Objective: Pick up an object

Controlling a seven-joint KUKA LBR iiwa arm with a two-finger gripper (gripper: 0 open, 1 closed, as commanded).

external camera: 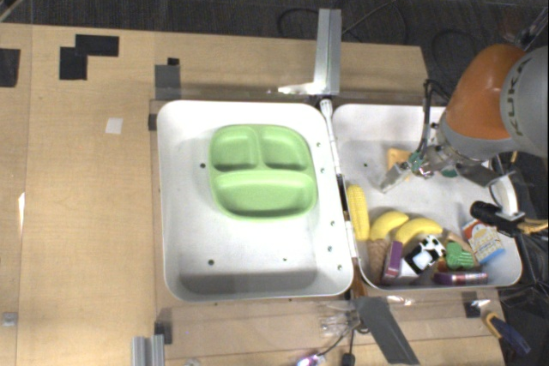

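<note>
My gripper (405, 171) hangs low over the middle of the right bin (369, 126), reaching in from the right under the arm's orange band. A small tan block (395, 156) lies on the bin floor just left of and behind it, touching or nearly touching it. Along the bin's front lie a yellow corn cob (357, 213), two bananas (403, 226), a purple tube (393, 261), a black-and-white toy (425, 253) and a red-and-white packet (482, 241).
The left bin (184, 210) holds a green divided plate (260, 170) at its centre. A metal divider post (328, 47) stands between the bins at the back. Cables run along the right edge of the right bin.
</note>
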